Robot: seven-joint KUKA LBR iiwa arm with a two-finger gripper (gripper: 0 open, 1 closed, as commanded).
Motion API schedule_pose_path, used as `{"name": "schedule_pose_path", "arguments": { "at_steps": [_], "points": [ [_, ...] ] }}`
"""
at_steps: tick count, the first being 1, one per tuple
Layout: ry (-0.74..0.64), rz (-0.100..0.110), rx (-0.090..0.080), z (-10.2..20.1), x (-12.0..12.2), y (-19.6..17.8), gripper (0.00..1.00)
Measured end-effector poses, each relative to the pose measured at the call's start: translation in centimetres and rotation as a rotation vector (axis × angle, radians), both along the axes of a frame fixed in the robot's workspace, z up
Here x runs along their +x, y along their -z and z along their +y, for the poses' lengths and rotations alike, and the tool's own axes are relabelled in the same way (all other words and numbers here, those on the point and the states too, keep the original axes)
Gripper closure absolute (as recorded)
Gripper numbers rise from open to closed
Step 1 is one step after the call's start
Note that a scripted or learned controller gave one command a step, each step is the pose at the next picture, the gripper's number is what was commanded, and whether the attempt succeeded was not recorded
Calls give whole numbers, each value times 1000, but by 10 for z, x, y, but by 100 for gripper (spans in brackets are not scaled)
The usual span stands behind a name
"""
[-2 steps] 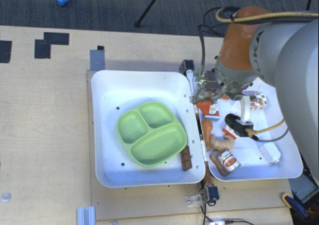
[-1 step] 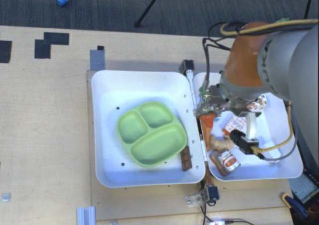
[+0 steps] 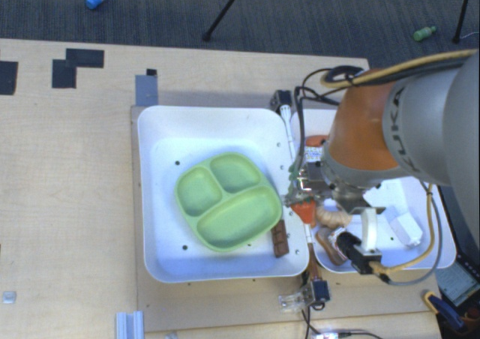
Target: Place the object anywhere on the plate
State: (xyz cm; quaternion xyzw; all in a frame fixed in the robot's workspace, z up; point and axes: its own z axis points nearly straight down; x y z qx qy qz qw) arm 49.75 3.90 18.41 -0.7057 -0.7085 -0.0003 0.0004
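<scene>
Plate (image 3: pixel 229 201) position is what the coming move turns on: the green plate, with 3 compartments, lies in the left bin (image 3: pixel 161 180), tilted so that its long axis runs from lower left to upper right, and it lies to the left of the pincer (image 3: pixel 322 214).

The pincer is seen over the wall between the 2 bins, at the left end of the right bin (image 3: pixel 431 255), under the orange band of the arm (image 3: pixel 405 127). Whether it is apart or together cannot be told, since the wrist and cables cover it.

An orange-red thing (image 3: pixel 304 211) and a tan thing (image 3: pixel 331 217) are seen just below the wrist; which is the object, and whether either is held, cannot be told. A brown bar (image 3: pixel 280 240) lies in the left bin, touching or just beside the plate's right edge.

A short leftward move is judged to be called for.

Letters on the grey arm are seen edge-on and cannot be read. No other writing is legible.
</scene>
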Motion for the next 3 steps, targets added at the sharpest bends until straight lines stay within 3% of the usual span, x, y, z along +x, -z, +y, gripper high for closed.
{"name": "schedule_pose_path", "arguments": {
  "at_steps": [1, 2, 3],
  "points": [
    [-1, -2, 0, -8, 33, 0, 100],
    [2, -1, 0, -12, -11, 0, 100],
    [0, -2, -1, -20, 22, 0, 100]
  ]
}}
